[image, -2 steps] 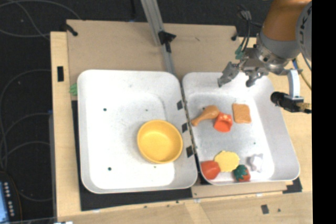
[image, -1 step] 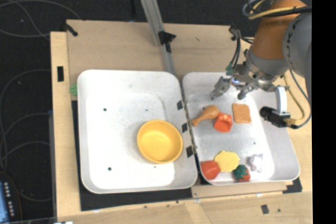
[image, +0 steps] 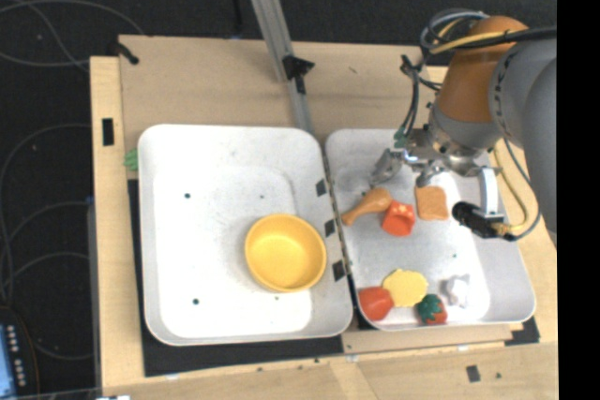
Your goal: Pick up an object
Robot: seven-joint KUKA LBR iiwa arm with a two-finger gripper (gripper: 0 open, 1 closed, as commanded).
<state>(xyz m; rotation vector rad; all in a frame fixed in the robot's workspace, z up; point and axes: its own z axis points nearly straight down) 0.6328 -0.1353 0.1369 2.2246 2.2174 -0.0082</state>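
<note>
My gripper [image: 407, 168] hangs over the back of the right bin [image: 497, 281], fingers spread open with nothing between them. Just in front of it lie an orange drumstick-shaped toy [image: 367, 205], a red-orange pepper [image: 398, 219] and a tan bread slice [image: 432, 202]. Along the front edge of that bin sit a yellow piece [image: 405, 287], a red tomato [image: 376, 303], a red and green strawberry [image: 431, 309] and a small white object [image: 457, 288].
The left bin [image: 197, 183] holds a yellow bowl [image: 284, 252] near its front right. A grey metal post [image: 272, 19] slants up from between the bins at the back. Black cables [image: 483, 220] hang off the wrist at the right bin's right side.
</note>
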